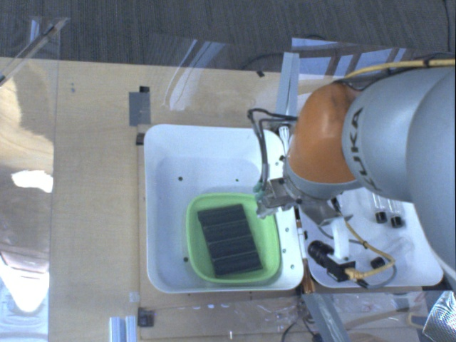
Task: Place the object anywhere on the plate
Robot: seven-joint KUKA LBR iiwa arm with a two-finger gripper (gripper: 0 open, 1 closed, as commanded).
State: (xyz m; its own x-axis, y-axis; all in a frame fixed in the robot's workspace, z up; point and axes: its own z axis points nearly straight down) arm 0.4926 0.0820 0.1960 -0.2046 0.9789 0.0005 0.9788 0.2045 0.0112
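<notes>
A green square plate [197,223] sits in the front right part of the left white bin [171,169]. A black ridged rectangular object [228,239] lies flat on the plate, slightly turned. My gripper [271,199] hangs below the orange wrist band, just over the plate's right rim near the wall between the bins. The black object lies apart from the gripper, to its lower left.
The big grey arm covers most of the right bin [417,258]. Two small dark pieces [387,219] lie in the right bin beside the arm. The back and left part of the left bin's floor is bare white.
</notes>
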